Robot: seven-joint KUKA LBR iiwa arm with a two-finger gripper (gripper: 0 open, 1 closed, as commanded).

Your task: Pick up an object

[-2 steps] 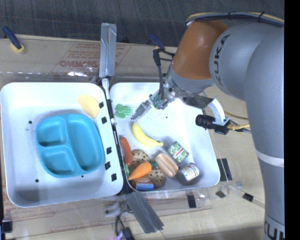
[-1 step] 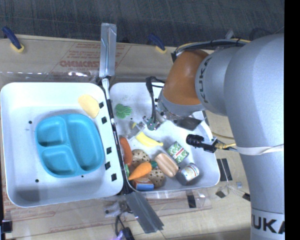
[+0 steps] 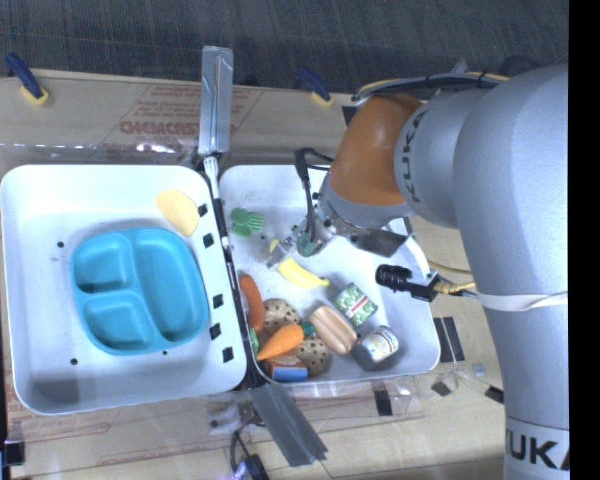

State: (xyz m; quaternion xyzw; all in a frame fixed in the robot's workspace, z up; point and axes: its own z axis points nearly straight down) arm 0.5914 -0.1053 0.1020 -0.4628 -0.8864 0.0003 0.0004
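The gripper (image 3: 298, 240) hangs low in the right bin (image 3: 420, 353), just at 12 o'clock of the banana (image 3: 302, 273); whether its jaws are apart I cannot tell. Toys crowd the bin's 6 o'clock edge: carrot (image 3: 280, 342), can (image 3: 378, 346). The left bin (image 3: 30, 198) holds a blue tray (image 3: 140, 290), with bare white floor around it.

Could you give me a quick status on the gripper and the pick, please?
Gripper low in right bin, fingers unclear. Banana just beside it, not held. Green toy and carrot nearby.
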